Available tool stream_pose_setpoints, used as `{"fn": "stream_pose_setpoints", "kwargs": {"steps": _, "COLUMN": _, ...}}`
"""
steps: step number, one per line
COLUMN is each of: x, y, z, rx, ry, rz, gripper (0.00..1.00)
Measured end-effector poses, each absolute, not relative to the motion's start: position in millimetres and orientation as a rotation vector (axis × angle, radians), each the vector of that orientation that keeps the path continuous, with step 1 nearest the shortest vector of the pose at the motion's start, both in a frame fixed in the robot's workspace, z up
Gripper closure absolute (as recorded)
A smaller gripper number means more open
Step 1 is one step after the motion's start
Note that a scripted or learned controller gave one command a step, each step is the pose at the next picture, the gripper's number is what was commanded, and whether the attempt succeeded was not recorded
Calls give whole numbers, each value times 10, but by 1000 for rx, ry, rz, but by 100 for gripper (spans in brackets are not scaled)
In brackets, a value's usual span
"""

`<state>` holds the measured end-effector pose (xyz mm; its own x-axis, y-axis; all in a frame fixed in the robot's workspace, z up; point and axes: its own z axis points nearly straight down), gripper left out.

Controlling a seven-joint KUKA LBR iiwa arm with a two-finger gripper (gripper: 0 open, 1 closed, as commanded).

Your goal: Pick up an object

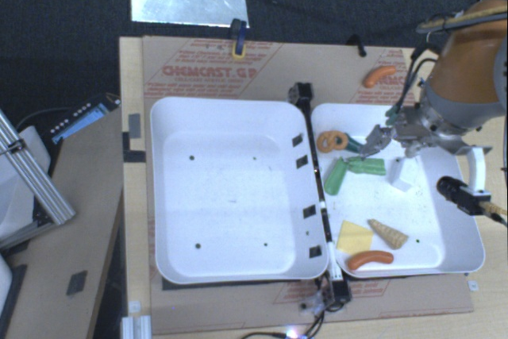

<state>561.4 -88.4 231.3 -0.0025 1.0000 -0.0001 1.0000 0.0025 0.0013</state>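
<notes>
The left bin (230, 194) is a shallow white tray with nothing to lift in it, so the work lies past the black divider (313, 171) that runs between the two trays, taken here as the landmark. Just right of the divider's upper half, in the right bin (460, 250), lies an orange pretzel-shaped toy (332, 141), and below it a green pod-like piece (335, 176) leaning toward the divider. Beside that, a second green piece (367, 167) lies crosswise, and it looks like the likeliest target: small, probably light moulded plastic, stiff and a little slick, best taken across its narrow width near the middle so it does not squirt out endwise. The gripper (389, 137) hangs further right of the divider, just above that piece, its fingers spread apart with nothing between them. Near the divider's lower end sit a yellow wedge (354, 236), flat and awkward to pinch, a tan cone (387, 233) whose taper would slide in a pinch, and a red sausage (370, 259) by the bin's front wall, round and prone to rolling. A second orange sausage (379, 76) lies on the cardboard beyond the right bin, well up and right of the divider's top.
</notes>
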Motion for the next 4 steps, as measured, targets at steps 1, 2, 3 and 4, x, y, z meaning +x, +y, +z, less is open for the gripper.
{"fn": "stream_pose_setpoints", "kwargs": {"steps": 1, "x": 5624, "y": -882, "z": 2426, "rx": 2213, "ry": 2224, "rz": 5, "gripper": 100}}
{"fn": "stream_pose_setpoints", "kwargs": {"steps": 2, "x": 5985, "y": -39, "z": 3653, "rx": 2199, "ry": 2229, "rz": 23, "gripper": 100}}
{"fn": "stream_pose_setpoints", "kwargs": {"steps": 3, "x": 6348, "y": 149, "z": 3669, "rx": 2212, "ry": 2226, "rz": 7, "gripper": 100}}
{"fn": "stream_pose_setpoints", "kwargs": {"steps": 4, "x": 6507, "y": 443, "z": 3576, "rx": 2212, "ry": 2228, "rz": 4, "gripper": 100}}
